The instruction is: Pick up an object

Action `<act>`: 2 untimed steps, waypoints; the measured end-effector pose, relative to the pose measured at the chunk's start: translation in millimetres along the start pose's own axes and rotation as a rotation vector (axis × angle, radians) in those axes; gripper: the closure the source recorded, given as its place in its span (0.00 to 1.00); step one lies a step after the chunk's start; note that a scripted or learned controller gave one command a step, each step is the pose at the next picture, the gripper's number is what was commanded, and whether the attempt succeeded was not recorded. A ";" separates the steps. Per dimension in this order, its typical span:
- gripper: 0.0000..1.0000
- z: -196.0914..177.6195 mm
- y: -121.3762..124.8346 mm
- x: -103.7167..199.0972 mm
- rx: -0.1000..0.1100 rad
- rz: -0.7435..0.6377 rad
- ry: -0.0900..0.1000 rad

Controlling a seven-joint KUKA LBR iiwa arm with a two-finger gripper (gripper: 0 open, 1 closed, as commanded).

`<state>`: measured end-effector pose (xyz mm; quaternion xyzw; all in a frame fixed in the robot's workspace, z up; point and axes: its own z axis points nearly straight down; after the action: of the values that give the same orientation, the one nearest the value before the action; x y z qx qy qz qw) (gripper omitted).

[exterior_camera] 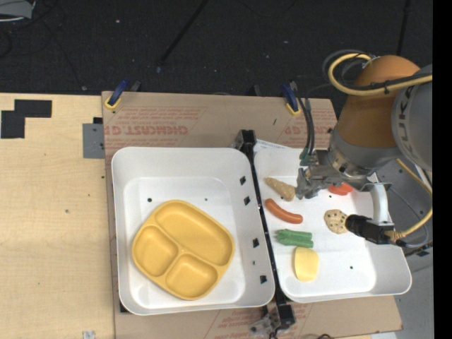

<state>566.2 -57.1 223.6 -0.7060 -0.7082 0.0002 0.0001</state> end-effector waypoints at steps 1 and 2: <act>1.00 -9.3 2.4 53.3 0.000 0.000 0.000; 1.00 -10.8 -10.0 109.7 0.000 -0.001 0.001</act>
<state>555.8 52.7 234.4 -0.7057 -0.7085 -0.0001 0.0006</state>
